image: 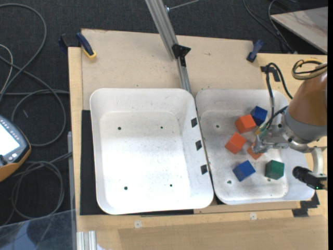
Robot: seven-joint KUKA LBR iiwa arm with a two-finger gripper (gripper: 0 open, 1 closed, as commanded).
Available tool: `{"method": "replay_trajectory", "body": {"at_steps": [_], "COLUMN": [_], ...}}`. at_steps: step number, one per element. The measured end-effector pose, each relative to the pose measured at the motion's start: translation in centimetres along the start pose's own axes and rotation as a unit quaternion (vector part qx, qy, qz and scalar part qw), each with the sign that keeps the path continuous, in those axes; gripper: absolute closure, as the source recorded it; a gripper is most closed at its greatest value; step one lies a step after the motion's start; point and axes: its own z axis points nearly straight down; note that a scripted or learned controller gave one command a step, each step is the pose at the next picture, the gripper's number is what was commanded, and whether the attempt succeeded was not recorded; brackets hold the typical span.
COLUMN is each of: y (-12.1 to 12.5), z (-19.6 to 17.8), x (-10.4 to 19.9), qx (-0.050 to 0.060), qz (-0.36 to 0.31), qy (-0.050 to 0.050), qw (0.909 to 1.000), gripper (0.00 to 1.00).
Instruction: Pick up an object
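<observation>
At the right of the frame, the arm's gripper hangs low in the right bin, over a small orange block among the scattered blocks. Two more orange blocks, two blue and a green one lie around. Whether the fingers are open or closed, I cannot tell.

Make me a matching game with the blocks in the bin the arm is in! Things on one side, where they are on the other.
Things:
1. green block
2. orange block
3. blue block
4. tool

Places:
A. left of the green block
B. among the blocks, mid-bin
C. nearest the bin's lower right corner
D. beside the upper blue block

Pairs: 1-C, 2-D, 3-A, 4-B
</observation>
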Motion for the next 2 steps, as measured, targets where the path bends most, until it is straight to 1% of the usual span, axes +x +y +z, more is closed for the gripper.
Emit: {"method": "replay_trajectory", "body": {"at_steps": [1,2], "y": [0.6,0.9], "z": [-4.4,-9.7], "x": [0.1,0.1], "qx": [0.006,0.005], "qz": [-0.001,-0.002], "qy": [0.003,0.002], "qw": [1.0000,1.0000], "gripper": [1.00,1.00]}}
